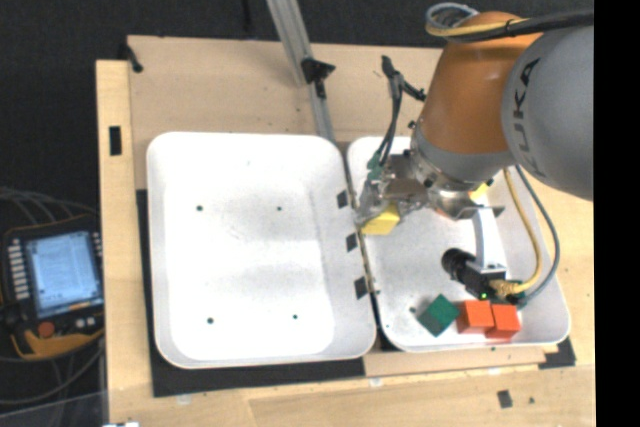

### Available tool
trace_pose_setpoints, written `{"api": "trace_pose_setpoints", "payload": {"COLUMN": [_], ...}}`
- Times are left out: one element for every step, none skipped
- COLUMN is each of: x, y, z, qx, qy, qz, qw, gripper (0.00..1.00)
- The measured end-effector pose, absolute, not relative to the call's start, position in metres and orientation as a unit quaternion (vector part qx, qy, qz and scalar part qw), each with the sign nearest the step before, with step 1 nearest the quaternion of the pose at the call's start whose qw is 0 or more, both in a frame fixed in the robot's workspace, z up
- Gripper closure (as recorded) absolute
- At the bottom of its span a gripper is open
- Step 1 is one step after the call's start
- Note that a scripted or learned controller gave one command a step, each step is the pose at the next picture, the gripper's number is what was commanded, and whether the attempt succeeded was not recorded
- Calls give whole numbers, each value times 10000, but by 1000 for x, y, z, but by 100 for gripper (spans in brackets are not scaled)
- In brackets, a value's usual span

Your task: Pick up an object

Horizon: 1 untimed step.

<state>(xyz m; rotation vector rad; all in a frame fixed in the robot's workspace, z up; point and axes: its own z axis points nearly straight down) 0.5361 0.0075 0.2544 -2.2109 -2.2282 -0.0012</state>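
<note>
— Yellow block (381, 223): where is it?
— At the left rim of the right bin (545, 330), right under the jaws (383, 211). The metal tips come down onto its top and it looks pinched between them, though the wrist hides how wide they stand, so I cannot tell for sure.
— How much room around it?
— Little on the left: the rim and the gap to the left bin (160, 215) lie just beside it. To the right and nearer, the bin floor is bare until the green block (436, 314) and orange block (489, 317) by the near rim.
— And the arm?
— The arm (500, 105) covers the far part of the right bin. A black cable end (462, 267) hangs near the blocks.
— Any writing?
— Letters "UKA" on the grey casing. A handheld screen (60, 273) sits left of the surface (200, 85); its text is too small to read.
</note>
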Motion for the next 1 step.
{"api": "trace_pose_setpoints", "payload": {"x": [527], "y": [58], "z": [240], "qx": [-7047], "qy": [-7095], "qz": [6], "qw": [15], "gripper": [100]}}
